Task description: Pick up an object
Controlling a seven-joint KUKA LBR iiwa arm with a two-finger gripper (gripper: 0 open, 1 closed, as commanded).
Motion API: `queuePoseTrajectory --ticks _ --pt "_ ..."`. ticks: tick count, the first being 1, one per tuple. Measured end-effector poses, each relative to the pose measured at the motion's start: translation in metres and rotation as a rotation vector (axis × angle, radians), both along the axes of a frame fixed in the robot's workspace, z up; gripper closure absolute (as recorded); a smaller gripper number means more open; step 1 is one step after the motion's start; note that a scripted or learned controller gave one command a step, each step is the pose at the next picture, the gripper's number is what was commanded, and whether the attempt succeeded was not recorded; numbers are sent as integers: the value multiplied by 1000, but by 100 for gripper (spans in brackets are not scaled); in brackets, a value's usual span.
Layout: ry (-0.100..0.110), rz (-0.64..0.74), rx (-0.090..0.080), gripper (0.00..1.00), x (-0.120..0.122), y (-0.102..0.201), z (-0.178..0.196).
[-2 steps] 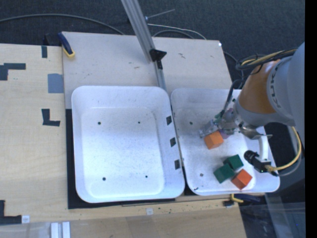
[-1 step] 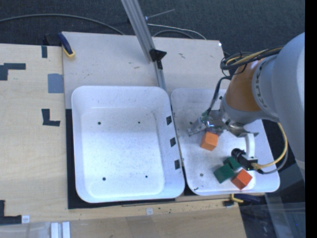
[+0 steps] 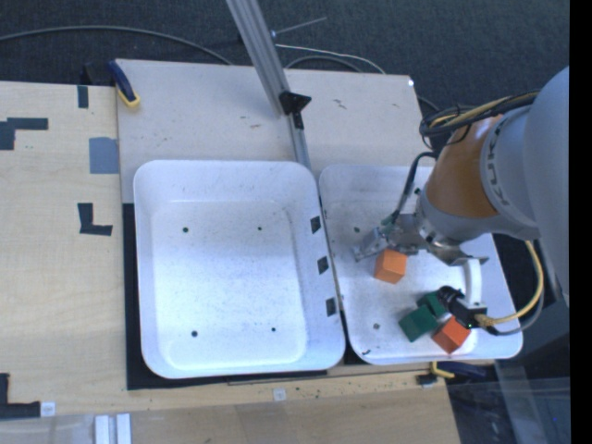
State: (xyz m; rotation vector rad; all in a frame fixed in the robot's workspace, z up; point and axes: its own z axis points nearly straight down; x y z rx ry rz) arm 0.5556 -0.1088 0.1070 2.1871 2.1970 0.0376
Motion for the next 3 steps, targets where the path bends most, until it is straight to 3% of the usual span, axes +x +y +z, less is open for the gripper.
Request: queuePoseTrajectory --ticks 1,2,3 --pt "36 -2 9 0 -17 -8 -11" --pt "50 -2 12 100 -21 -6 -6" --pt "44 3 15 100 -58 76 88"
